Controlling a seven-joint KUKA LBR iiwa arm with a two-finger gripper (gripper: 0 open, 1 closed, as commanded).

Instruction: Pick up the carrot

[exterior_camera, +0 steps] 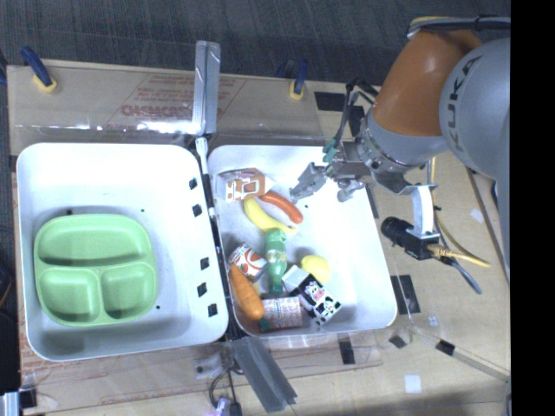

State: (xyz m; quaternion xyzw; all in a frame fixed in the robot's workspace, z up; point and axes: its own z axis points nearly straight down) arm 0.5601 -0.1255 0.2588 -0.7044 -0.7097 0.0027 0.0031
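My gripper hangs spread and empty over the right bin's far side, approach barely begun; next I must reach the carrot by its near-left wall.

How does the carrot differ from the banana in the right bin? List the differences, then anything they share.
The carrot is orange; the banana is yellow. The carrot lies at the bin's near left corner; the banana lies farther back, beside a hot dog. Both are elongated toy foods lying flat in the right bin.
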